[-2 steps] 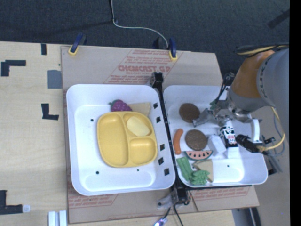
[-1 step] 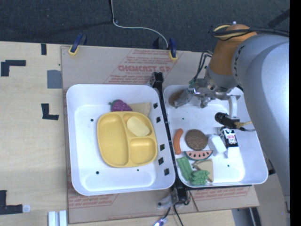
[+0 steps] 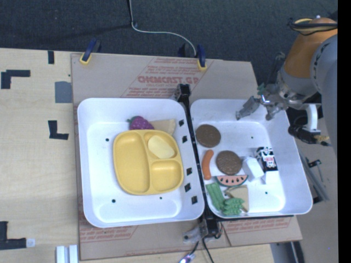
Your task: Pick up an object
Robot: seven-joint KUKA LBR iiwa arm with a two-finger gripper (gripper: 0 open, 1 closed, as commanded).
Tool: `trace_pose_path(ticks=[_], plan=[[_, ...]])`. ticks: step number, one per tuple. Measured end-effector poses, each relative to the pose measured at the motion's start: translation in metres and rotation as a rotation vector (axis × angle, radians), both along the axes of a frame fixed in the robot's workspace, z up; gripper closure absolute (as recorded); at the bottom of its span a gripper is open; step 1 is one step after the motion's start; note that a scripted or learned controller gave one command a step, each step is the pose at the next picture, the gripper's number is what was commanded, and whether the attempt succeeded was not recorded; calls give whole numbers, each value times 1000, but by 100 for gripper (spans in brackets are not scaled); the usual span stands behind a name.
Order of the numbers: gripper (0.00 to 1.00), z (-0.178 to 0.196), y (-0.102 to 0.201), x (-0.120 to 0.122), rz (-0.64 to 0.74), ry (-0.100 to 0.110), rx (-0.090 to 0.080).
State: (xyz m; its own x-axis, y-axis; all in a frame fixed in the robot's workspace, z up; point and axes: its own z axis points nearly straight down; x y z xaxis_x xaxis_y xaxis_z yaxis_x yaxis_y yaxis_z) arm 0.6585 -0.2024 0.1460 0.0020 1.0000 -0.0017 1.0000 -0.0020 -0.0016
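Green beans (image 3: 224, 200) lowest in my view, 6 o'clock corner of right bin (image 3: 285, 147), touching watermelon slice (image 3: 231, 180) and cracker (image 3: 241, 195). Above them: two brown patties (image 3: 208, 136) (image 3: 228, 161), orange sausage (image 3: 207, 164) between. Milk carton (image 3: 267, 159) and white block (image 3: 253, 167) at 3 o'clock of lower patty. Gripper (image 3: 258, 107) hovers over bin's 12 o'clock rim, fingers spread, nothing between them. Left bin (image 3: 98, 163): yellow divided plate (image 3: 148, 162), purple grapes (image 3: 141, 123) at its 12 o'clock.
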Motion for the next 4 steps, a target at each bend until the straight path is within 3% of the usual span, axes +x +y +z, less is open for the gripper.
trace_pose_path(ticks=[1,2,3,4], plan=[[0,125,-22,12,4,-9,-3],[100,122,-21,11,6,7,0],[0,122,-20,11,6,8,0],[100,128,-20,12,8,13,-1]])
